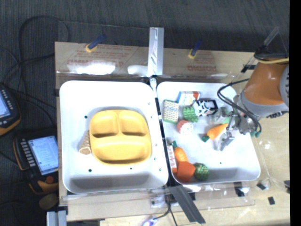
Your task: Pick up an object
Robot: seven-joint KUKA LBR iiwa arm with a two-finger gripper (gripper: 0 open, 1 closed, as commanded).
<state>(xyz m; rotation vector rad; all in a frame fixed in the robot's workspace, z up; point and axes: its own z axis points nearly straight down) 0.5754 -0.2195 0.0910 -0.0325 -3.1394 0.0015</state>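
The hand hangs in the right bin, fingers seemingly apart and empty, just right of the carrot, so it should centre over the carrot, descend squarely, then close firmly.

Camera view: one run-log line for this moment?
arm: over right bin | gripper: low, beside toy carrot | hold: none seen | left bin: yellow tray
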